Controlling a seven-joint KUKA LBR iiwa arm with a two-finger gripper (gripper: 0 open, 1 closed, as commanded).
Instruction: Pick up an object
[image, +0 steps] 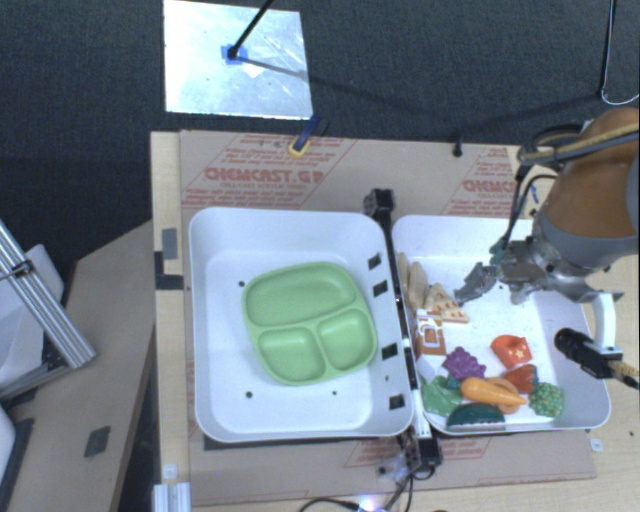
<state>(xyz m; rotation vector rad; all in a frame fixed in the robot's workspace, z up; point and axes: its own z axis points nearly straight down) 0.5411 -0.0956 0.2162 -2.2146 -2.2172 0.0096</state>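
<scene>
Toy food is what you're after, and it's all piled in the right bin (585, 405), mostly toward the 6 o'clock end. Honestly, for a clean grab I'd go for something with air around it. The orange-red pepper piece (511, 349) sits near the middle with bare white floor on most sides, so that looks like the easiest target. Come straight down on it and don't drag sideways, or you'll likely shove the neighbours.

Working from the near rim back: a dark green flat piece (478, 414), then the carrot (490, 390) lying across it, touching a leafy green bit (436, 397) at its 9 o'clock and near the broccoli (546, 399) at 3 o'clock. Purple grapes (462, 362) are just behind the carrot. That cluster is packed tight, so I'd skip it.

Further back there's an orange-and-white carton (430, 335), then pale tan slices (432, 292) against the divider side.

The gripper (478, 282) hovers over the far half of that bin, about 12 o'clock from the pepper; can't tell how its jaws stand, and nothing visible in it.

The left bin (215, 300) just holds a green divided plate (309, 322), compartments bare.
</scene>
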